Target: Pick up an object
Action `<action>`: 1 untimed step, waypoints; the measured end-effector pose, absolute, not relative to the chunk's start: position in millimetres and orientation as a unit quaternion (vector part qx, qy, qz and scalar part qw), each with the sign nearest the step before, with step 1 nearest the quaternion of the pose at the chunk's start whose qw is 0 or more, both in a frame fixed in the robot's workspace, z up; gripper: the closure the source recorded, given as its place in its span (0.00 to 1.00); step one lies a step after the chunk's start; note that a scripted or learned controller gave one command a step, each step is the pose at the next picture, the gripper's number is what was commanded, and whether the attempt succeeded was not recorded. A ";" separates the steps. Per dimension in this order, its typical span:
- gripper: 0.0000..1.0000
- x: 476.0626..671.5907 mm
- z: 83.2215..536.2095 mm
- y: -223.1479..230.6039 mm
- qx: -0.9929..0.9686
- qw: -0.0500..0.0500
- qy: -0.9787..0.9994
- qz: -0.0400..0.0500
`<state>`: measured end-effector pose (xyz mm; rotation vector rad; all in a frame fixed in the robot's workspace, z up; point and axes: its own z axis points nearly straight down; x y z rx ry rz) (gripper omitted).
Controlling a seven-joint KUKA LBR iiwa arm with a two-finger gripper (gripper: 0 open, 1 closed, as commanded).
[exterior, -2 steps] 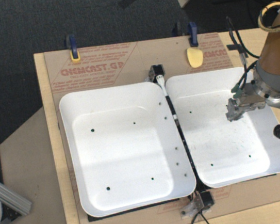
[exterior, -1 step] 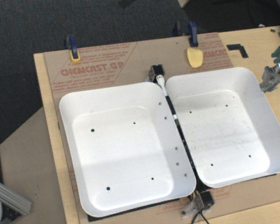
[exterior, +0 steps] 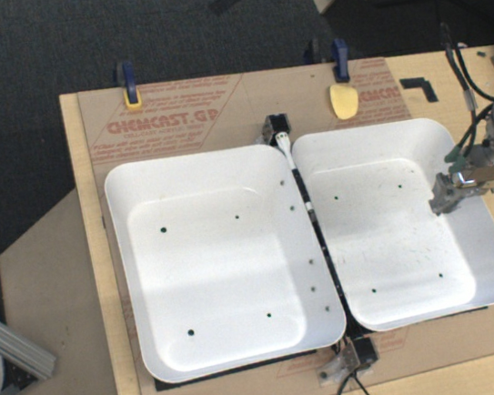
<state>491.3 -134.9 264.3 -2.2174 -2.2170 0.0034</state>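
My task is to pick something up, yet neither white bin shows anything loose to take; the only small loose-looking thing is a yellow piece point(exterior: 344, 100) lying on the brown board point(exterior: 179, 115) behind the right bin point(exterior: 409, 296), just below a blue clamp point(exterior: 340, 58), outside both bins. My jaws point(exterior: 442, 194) hang over the right bin's right rim, and whether they are spread or pressed together I cannot tell; nothing shows between them. The left bin point(exterior: 221, 334) sits touching the right one along a black strip point(exterior: 310, 219). Clamps hold the board to the bench, presumably to keep everything steady. Cables point(exterior: 464, 77) trail near my wrist.
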 end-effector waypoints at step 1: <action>1.00 479.2 283.8 -121.9 -0.707 -0.001 -0.708 -0.001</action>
